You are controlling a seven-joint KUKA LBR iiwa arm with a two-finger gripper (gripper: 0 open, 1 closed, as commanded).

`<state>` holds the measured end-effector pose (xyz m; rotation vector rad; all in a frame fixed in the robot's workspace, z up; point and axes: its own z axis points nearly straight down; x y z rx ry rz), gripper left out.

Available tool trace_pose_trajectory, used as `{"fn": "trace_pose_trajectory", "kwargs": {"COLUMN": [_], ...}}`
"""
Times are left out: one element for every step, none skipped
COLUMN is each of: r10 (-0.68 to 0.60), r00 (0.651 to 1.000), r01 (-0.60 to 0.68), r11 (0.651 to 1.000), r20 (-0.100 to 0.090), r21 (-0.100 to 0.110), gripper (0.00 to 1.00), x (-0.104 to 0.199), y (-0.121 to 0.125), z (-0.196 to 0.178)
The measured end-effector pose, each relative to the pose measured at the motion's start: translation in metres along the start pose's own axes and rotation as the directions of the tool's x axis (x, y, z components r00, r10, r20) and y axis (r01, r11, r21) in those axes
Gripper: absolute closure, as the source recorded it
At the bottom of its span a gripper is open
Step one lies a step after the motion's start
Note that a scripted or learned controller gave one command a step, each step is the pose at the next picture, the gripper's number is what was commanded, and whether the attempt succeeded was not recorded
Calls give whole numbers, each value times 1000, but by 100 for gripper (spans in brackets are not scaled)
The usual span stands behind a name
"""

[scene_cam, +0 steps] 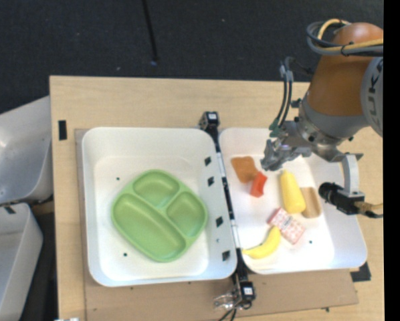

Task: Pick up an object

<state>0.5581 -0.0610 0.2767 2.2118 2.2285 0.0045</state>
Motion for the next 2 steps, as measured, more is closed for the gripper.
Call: {"fn": "trace_pose_trajectory", "kwargs": {"r10": [0,0], "r00": [1000,1000], "r01": [0,0], "r11": [1000,1000], "r20": [-1,0], "r21": [3,2], "gripper": [100,100], "x": [54,103], "y": [-5,-7], "z": [-2,-3]}}
